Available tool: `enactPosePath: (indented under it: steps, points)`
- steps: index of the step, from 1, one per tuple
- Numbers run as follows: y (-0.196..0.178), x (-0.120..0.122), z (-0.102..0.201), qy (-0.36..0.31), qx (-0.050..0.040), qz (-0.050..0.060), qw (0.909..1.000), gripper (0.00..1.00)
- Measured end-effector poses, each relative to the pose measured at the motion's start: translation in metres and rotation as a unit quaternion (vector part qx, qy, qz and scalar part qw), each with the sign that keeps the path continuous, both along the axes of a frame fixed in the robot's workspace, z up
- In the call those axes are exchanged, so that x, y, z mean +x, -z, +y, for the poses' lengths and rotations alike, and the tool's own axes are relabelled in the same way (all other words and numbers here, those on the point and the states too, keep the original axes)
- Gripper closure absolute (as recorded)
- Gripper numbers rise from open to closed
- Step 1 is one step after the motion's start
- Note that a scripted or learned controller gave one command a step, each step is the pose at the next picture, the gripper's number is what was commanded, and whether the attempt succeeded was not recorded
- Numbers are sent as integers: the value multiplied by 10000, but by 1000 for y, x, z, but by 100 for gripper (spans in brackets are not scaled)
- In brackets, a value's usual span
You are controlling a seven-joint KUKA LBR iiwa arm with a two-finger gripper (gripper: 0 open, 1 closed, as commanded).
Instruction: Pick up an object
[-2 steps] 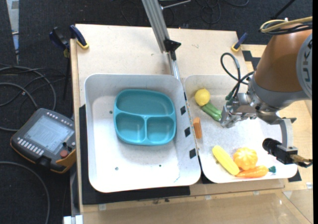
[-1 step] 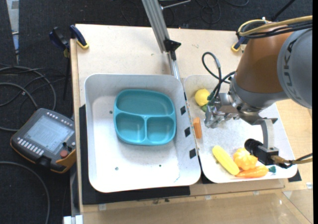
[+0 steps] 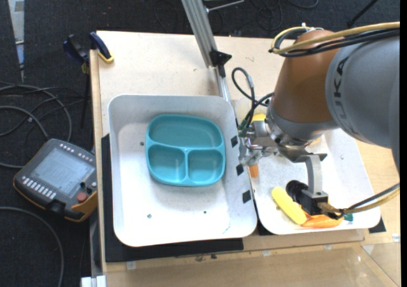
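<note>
Seemingly approach step | gripper (image 3: 251, 152) was placed low by the right bin's (image 3: 356, 171) left wall; open or closed could not be told | yellow piece (image 3: 287, 205) and orange piece (image 3: 321, 221) were seen near that bin's front | plate (image 3: 186, 150) was seen in left bin (image 3: 127, 203) | next, judged: gripper to be centred over one piece, then lowered.

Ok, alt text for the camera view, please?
The arm reaches over the right bin, its gripper low by the wall shared with the left bin. A yellow object and an orange object lie near the right bin's front edge; a teal divided plate sits in the left bin.
</note>
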State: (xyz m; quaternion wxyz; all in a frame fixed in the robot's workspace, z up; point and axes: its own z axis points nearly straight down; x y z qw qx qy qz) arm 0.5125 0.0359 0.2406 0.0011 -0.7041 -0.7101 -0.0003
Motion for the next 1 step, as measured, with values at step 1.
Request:
enactPosePath:
  steps: [1]
  points:
    - [-1,4,56,-4,0,-8,10000,100]
